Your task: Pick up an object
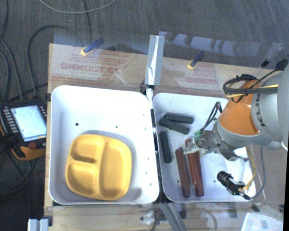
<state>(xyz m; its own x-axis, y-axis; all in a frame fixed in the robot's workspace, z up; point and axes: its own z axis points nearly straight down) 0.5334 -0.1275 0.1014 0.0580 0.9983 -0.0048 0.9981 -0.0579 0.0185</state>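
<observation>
1. The arm (240, 119) reaches in from the right, orange band up top, and the gripper (194, 144) hangs low over the right bin (210, 191).
2. Is the tool parted or closed? From this angle, looking down on the wrist, it cannot be told, and nothing can be seen clamped in it.
3. Right under the gripper are the two brown bars (189, 174). They lie side by side, touching, and run lengthwise toward the bin's near edge. Their far ends sit at the gripper itself.
4. Just to the left, a single black bar (165, 147) lies along the bin's left wall, close to the brown ones but apart from them.
5. Further back, a pair of black bars (176, 121) lies crosswise near the far wall, one just beside the other.
6. Over in the left bin (61, 111), a yellow tray (100, 166) with three compartments sits toward the near corner, well away from the gripper.
7. Off the bench at the left, a control pendant (24, 123) shows a lit screen.
</observation>
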